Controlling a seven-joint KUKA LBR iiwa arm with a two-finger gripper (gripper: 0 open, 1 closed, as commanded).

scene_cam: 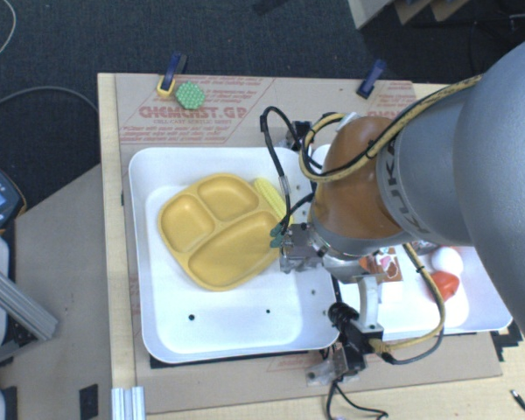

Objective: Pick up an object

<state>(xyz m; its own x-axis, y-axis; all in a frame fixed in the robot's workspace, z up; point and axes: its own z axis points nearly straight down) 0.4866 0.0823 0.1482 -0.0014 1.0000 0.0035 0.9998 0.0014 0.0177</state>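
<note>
gripper (284, 241) sits low at the yellow tray's (217, 231) right edge in the left bin (157, 304); we cannot tell its state, and we fear slipping off the thin rim.

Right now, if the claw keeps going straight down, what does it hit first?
Most likely the right edge of the yellow divided plate in the left bin; the claw hangs over it. Its height above the plate is unclear.
</note>
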